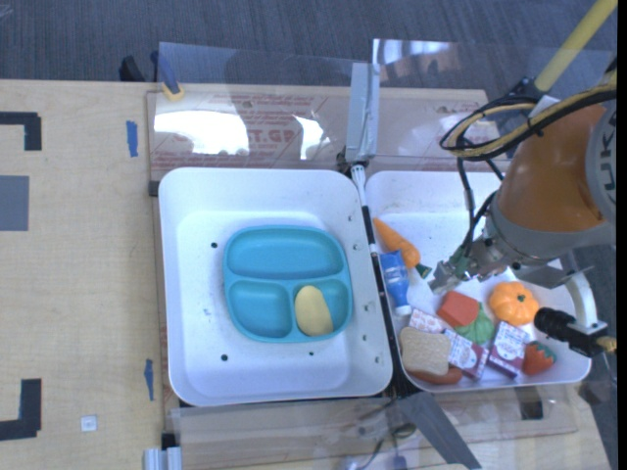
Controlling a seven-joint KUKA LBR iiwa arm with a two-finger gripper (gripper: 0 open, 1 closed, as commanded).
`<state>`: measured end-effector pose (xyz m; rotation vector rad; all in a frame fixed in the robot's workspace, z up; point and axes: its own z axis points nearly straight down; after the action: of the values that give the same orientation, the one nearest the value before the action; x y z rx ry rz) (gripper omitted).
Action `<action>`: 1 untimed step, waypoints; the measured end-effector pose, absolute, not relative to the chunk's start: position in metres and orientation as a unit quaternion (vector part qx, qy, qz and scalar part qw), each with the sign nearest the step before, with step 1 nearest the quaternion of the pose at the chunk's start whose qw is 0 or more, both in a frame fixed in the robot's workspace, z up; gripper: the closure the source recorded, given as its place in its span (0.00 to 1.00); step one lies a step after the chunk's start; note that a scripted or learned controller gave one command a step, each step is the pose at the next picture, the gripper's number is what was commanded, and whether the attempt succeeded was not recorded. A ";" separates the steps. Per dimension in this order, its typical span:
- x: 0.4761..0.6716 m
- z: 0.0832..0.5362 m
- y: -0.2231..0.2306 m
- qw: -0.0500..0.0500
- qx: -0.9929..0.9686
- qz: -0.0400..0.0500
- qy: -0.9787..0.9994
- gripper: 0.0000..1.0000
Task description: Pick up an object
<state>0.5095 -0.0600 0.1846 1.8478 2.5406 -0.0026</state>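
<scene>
Fingers [453, 270] low in the right bin [431, 189], opening impossible to tell, red block [458, 308] just below and slightly right among packed food, orange carrot [397, 243] up-left, long axis diagonal.

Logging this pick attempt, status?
Gripper low in right bin, nothing seen held. Red block just beside it. Carrot, blue bottle, small pumpkin crowd close.

A pale wooden desk [69, 262] spans the view, marked with black tape corners [27, 130] and small blue tape strips [131, 137]. Beyond its far edge lies dark grey carpet [274, 8]. A clear plastic sheet [255, 116] behind the bins catches bright glare.
</scene>
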 end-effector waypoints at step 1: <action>0.595 0.184 -0.005 0.001 0.667 0.001 0.745 1.00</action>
<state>0.5947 -0.0048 0.1843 2.0941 2.3404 0.0020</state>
